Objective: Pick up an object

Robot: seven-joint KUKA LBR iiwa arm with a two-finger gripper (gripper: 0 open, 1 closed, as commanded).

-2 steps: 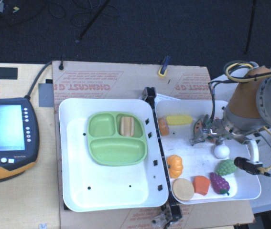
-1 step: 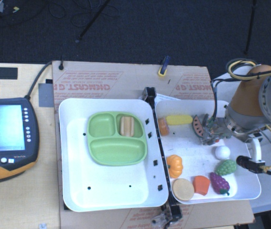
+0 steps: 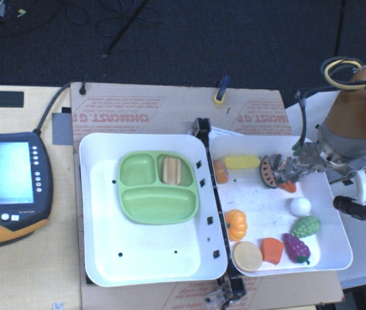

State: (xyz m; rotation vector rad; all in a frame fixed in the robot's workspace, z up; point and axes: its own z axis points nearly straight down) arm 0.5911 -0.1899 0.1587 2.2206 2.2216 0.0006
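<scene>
Two cardboard sheets under the bins carry red print, upside down and too blurred to read. On the worktop's left lies a pendant with a lit screen. The left bin holds a green divided plate. In the right bin, the claw is low beside a watermelon slice, near a white egg; its opening cannot be told.

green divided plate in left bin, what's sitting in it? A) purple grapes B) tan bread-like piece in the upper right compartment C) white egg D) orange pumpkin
B: the tan bread-like piece lies in the upper right compartment of the green divided plate; the grapes, egg and pumpkin sit in the right bin.
</scene>
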